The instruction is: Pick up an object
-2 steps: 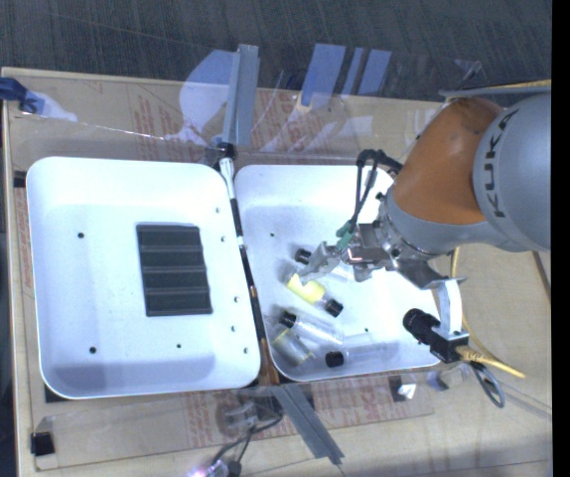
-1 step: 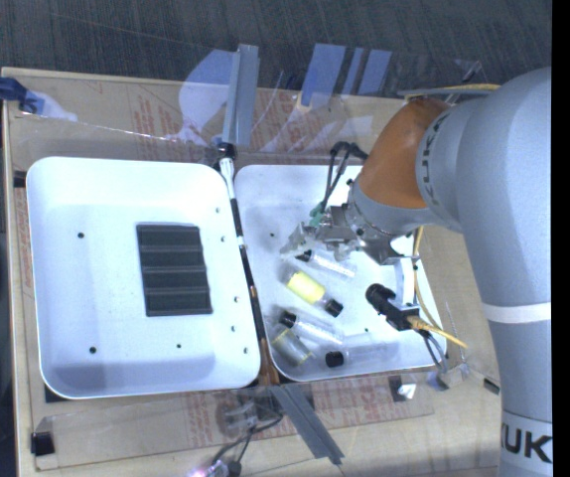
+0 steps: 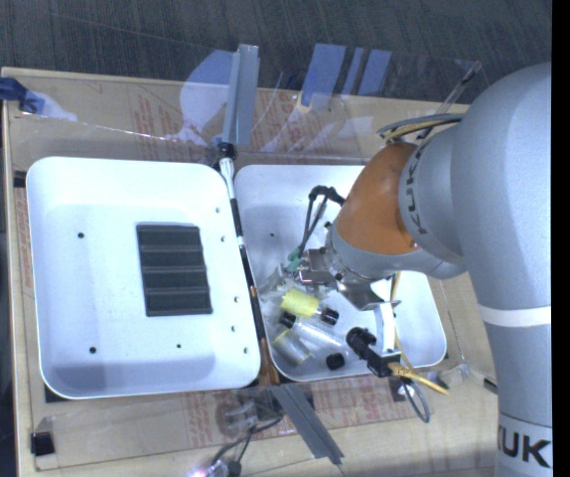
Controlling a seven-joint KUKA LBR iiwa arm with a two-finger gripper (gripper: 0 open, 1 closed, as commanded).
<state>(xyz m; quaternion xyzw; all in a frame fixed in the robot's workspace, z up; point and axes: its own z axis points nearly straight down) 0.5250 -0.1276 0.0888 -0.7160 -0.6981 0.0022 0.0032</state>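
- The end effector (image 3: 310,271) hangs low over the right bin (image 3: 419,341); whether it is open or closed, I cannot tell.
- A yellow object (image 3: 300,305) lies just below it in the picture, among clutter, long axis roughly left-right.

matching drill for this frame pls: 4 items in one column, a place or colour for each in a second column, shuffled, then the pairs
Items
1. dark ribbed block
2. yellow item
3. orange band
4. blue clamp

Place or colour
A. on the arm, over the right bin
B. bench's far left corner
C. alone on the left bin floor
D. in the right bin's clutter, near its front

Pairs: 1-C, 2-D, 3-A, 4-B
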